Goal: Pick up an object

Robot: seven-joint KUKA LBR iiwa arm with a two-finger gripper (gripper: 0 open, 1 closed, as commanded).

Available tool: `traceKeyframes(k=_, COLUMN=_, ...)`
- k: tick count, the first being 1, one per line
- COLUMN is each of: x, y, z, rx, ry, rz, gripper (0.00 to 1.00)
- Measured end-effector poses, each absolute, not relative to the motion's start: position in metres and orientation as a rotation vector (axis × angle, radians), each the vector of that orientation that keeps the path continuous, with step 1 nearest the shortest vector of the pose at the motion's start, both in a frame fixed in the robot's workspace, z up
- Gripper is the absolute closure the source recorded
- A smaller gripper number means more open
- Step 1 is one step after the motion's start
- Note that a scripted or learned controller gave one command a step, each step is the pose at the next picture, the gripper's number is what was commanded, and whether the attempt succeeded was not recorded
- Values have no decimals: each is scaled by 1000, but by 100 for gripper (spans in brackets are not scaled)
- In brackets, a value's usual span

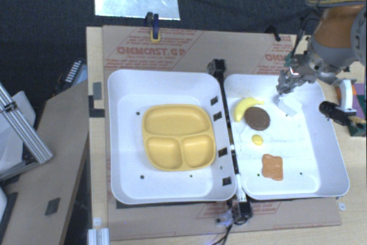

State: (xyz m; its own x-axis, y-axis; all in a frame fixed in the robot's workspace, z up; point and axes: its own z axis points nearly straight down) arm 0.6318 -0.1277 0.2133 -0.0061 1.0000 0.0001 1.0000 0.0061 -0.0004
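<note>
Jaws [285, 88] blurred, gap unclear, above right bin [327, 140].

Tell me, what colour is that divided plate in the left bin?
The divided plate is pale yellow, as the overhead camera view shows plainly.

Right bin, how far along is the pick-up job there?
Nothing looks picked yet. The yellow plastic banana, round brown disc, small yellow piece and orange flat piece all lie on the floor of the right white bin. The gripper hangs over the bin's far side, beside a small white block. Grasping and lifting remain.
</note>
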Motion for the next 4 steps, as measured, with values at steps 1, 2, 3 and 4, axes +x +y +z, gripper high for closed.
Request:
traceKeyframes(k=1, x=625, y=-77, z=216, rx=-2212, ry=-2231, rz=-2, gripper=100)
traceKeyframes(k=2, x=605, y=-30, z=228, rx=-2211, ry=-2230, rz=-2, gripper=100)
traceKeyframes(k=3, x=588, y=18, z=217, rx=-2210, ry=-2230, rz=0, gripper=100)
traceKeyframes(k=4, x=562, y=64, z=229, rx=-2210, ry=-2231, rz=-2, gripper=100)
